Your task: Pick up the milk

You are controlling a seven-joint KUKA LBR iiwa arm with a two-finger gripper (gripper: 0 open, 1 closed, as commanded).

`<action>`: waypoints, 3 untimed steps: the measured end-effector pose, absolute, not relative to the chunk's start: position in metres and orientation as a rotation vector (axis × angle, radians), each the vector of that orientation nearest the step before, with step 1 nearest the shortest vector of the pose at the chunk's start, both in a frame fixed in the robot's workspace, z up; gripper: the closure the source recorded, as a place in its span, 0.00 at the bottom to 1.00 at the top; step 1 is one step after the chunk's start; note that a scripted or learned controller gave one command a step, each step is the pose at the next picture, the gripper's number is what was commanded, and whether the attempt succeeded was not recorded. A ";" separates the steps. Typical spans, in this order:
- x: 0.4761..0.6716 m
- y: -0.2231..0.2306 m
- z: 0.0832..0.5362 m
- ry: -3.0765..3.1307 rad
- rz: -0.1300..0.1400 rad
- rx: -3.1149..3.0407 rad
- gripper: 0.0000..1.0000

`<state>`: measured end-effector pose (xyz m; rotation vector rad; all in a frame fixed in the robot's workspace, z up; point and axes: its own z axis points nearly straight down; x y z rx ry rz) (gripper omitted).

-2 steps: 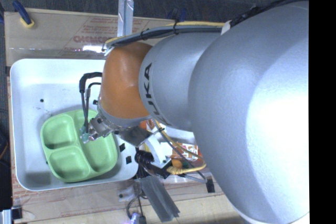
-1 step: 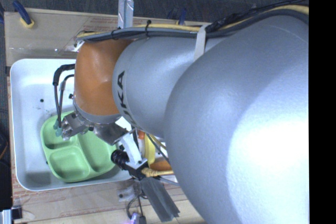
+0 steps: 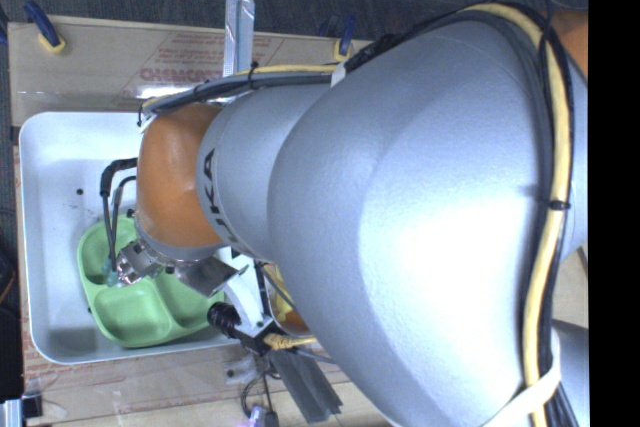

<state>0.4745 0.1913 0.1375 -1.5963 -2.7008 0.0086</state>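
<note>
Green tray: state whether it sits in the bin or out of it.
In. The green tray lies inside the left white bin, near its lower wall, partly covered by the arm. What its compartments hold: cannot tell.

a shallow white bin (image 3: 45, 215) sits on the bench (image 3: 60, 385). inside it, toward the near left corner, lies a light green divided tray (image 3: 135, 315). behind the bin a cardboard sheet (image 3: 180, 60) with red print lies flat, held at its far edge by blue clamps (image 3: 45, 27).
</note>
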 end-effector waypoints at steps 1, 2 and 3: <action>0.475 0.203 0.201 -2.115 0.005 -2.319 1.00; 0.475 0.219 0.210 -1.804 0.007 -2.569 1.00; 0.517 0.190 0.284 -1.564 0.007 -2.723 1.00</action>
